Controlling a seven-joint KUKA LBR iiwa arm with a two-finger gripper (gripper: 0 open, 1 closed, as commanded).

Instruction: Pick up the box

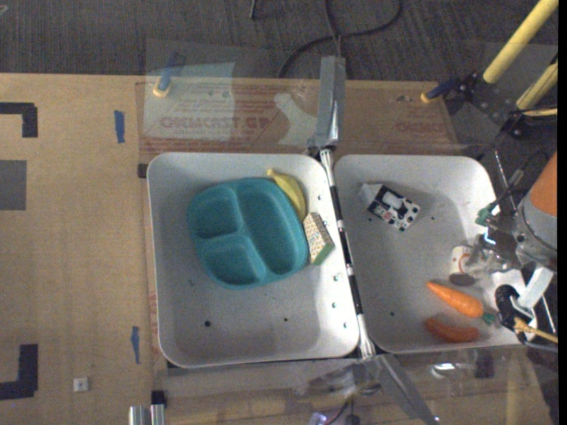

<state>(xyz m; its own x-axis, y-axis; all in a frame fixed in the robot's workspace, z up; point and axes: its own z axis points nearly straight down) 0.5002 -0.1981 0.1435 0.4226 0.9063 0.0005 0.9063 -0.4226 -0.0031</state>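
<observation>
Two shallow white bins sit side by side on the surface, and the box [392, 206] lies in the right bin [425, 168], towards its far left corner. It rests flat, turned askew to the bin walls, and nothing touches it. It is small, printed in black and white, and looks like light, stiff card packaging. It would probably lift easily but could dent or skid on the smooth bin floor if pressed off-centre. The best hold appears to be across its shorter sides from above, with the grip aligned to its slant.

The gripper [500, 259] hangs over the right edge of the same bin, well apart from the box. It is near a carrot [454, 299], a reddish-orange vegetable [452, 329] and a small white item [461, 259] too blurred to name. Its tip is a tangle of dark parts and cables cut off at the frame edge, so I cannot tell whether it is open or closed.

In the left bin [177, 326], a patterned green-edged piece [317, 235] is wedged against a teal divided plate [248, 231] beside a banana [291, 189]. It may be a sponge or a second carton; the view is too soft to tell.
</observation>
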